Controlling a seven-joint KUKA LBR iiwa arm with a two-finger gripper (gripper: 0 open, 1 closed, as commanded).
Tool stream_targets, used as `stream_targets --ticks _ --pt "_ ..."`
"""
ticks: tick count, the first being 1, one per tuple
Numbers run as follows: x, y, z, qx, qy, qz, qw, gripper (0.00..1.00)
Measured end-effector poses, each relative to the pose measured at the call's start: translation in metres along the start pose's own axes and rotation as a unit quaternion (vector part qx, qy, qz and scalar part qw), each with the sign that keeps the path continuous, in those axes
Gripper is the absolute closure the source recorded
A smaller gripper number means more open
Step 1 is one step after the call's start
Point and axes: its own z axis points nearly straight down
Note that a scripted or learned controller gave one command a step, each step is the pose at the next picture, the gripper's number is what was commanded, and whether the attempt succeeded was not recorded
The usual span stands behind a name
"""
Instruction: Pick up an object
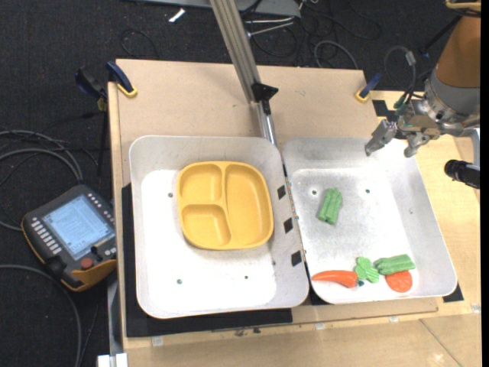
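While tool (396, 142) hovers open and unladen above right bin (428, 205) rim, approach step; next: descend onto green block (330, 206).

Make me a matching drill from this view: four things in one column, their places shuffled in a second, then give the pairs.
Things:
1. yellow plate
2. green bundle
3. carrot
4. gripper

Places:
A. middle of the right bin
B. above the right bin's far edge
C. in the left bin
D. near edge of the right bin

Pairs: 1-C, 2-A, 3-D, 4-B
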Motion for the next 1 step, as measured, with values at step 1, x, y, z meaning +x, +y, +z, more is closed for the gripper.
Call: stream_targets --ticks 1 --pt "0.0 0.0 0.0 0.0 0.0 0.0 1.0 0.0"
